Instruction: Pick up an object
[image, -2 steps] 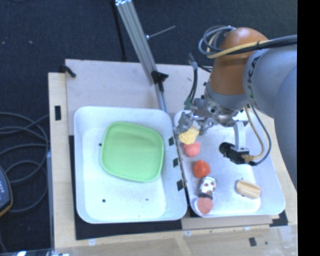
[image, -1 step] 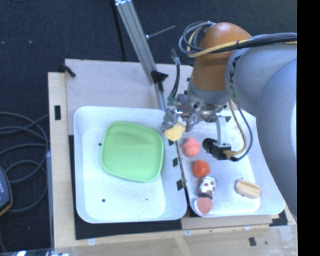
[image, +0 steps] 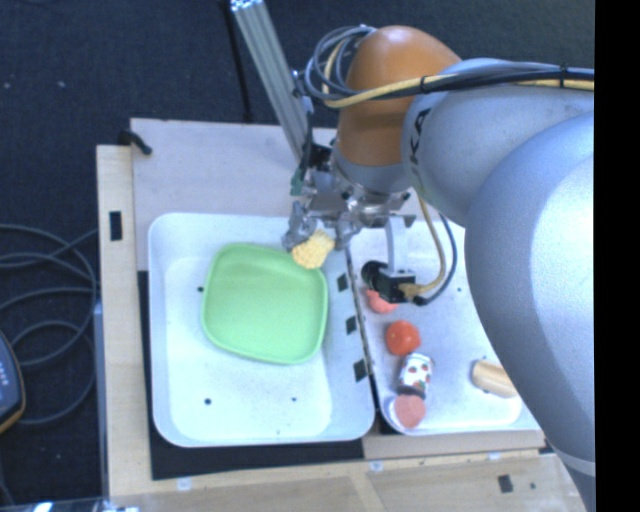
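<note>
Camera view, fixed overhead at a slant.

- Arm: grey, orange band above the wrist, reaching in from the right. Its gripper (image: 318, 238) sits at the far edge of the left bin (image: 180, 400), near the divider between the two bins.
- Jaws: closed on a small yellow lumpy object (image: 312, 251), which shows between and just below the fingertips. The hold looks shallow — most of the piece hangs under the tips.
- Yellow object: at the far right corner of the green plate (image: 265, 302), just above its rim; whether it rests on the plate or is clear of it cannot be told.
- Green plate: squarish, shallow, lying flat in the left bin.
- Right bin (image: 450, 415): an orange-red ball (image: 402, 337), a small white patterned piece (image: 414, 373), a pink-red round piece (image: 408, 409), a tan piece (image: 492, 378) part-hidden by the arm, and a pinkish scrap (image: 379, 300) near the divider.
- Desk (image: 215, 165): pale board carrying both bins.

Handling note, as a judgement: the step in hand is the lift. Raise straight up and slowly, keeping the jaws firm — a sideways drag could catch the plate rim and knock the small piece from so slight a grip.
</note>
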